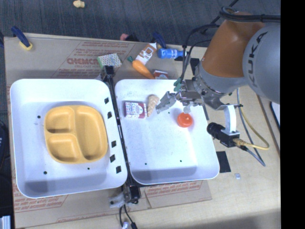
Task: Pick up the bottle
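A small red-orange bottle lies in the right white bin, toward its right side. My gripper hangs just above and to the left of it, open, with one grey finger reaching toward the cone-shaped toy and the other close over the bottle's top. Nothing sits between the fingers. The arm's wrist covers the bin's back right corner.
A red packet and a tan cone-shaped toy lie at the back of the right bin. The left bin holds a yellow divided tray. Behind the bins lie a carrot, a white-orange pack and a blue item.
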`<state>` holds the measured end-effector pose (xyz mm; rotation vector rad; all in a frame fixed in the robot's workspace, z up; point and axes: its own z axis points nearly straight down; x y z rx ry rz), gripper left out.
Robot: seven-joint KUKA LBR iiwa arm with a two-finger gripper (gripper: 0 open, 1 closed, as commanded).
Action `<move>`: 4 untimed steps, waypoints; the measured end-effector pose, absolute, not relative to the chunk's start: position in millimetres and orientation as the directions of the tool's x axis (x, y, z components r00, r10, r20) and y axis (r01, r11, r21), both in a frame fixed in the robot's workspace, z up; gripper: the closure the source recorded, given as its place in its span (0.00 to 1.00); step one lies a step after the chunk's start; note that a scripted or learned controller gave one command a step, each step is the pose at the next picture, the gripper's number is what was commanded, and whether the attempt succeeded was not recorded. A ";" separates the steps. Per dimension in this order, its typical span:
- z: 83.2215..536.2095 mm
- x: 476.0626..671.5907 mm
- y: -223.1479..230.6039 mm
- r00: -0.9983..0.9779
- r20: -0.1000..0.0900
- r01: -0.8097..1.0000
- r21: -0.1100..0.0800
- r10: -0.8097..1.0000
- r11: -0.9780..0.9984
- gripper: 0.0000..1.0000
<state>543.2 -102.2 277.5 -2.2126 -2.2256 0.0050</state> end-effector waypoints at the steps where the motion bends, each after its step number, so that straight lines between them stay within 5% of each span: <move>1: 287.6 543.4 -101.8 -0.011 0.000 1.000 -0.007 1.000 0.011 1.00; 2: 181.5 483.3 -165.1 0.039 0.001 0.999 -0.006 0.999 -0.039 1.00; 4: 220.2 476.4 -195.1 0.437 -0.001 0.900 -0.003 0.900 -0.437 1.00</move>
